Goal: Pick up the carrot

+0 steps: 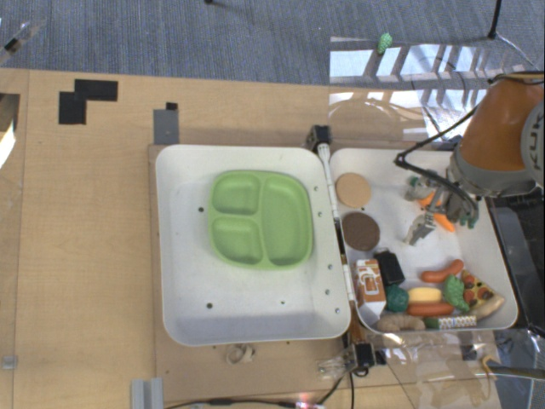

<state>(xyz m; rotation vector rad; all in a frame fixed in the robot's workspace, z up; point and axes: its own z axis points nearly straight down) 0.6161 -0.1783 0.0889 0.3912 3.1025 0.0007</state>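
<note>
Right now, in the camera view, my fingers (432,214) hang over the upper middle of the right bin (502,254), and an orange carrot (442,221) sits at their tips, its orange showing on both sides of the grey metal. I judge they are partly closed around it, yet the blur there keeps me from saying the grip is firm or how wide the gap is. The left bin (183,313) carries a green divided plate (260,218), well apart from my work. Near the right bin's left wall lie a tan disc (353,189) and a brown disc (360,229); along its lower edge crowd a black block (390,268), a sausage (441,272), a yellow piece (425,296) and a pizza slice (483,296). My worry is a shallow hold: if I have the carrot only by one end, it may pivot and slip as I lift, dropping back into the bin or rolling among that crowd.
</note>
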